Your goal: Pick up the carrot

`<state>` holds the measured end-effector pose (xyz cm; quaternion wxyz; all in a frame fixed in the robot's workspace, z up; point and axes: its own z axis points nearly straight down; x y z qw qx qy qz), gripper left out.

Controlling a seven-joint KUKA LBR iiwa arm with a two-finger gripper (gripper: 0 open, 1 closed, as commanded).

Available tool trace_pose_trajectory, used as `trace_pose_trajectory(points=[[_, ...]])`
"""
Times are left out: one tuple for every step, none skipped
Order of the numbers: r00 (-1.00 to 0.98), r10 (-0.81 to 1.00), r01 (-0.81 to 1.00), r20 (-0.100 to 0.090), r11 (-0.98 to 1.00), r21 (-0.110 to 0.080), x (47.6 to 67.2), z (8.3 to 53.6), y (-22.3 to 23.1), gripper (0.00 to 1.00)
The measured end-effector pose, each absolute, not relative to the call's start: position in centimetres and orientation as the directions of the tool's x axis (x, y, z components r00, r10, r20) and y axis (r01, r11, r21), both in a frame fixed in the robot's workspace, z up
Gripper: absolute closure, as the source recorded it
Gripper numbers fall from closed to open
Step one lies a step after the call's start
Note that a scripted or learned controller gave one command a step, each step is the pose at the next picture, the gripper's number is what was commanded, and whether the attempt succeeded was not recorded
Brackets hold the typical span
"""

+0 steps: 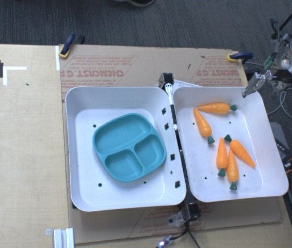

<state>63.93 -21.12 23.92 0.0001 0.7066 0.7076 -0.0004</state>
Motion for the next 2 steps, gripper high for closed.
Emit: trace_pose_trajectory(points=[[0.001, 1.000, 1.000, -0.001, -0.001, -0.001, 57.9, 13.4, -16.9, 0.00], [0.001, 1.000, 1.000, 0.000, -0.001, -0.001, 53.8, 9.2, -16.7, 0.00]])
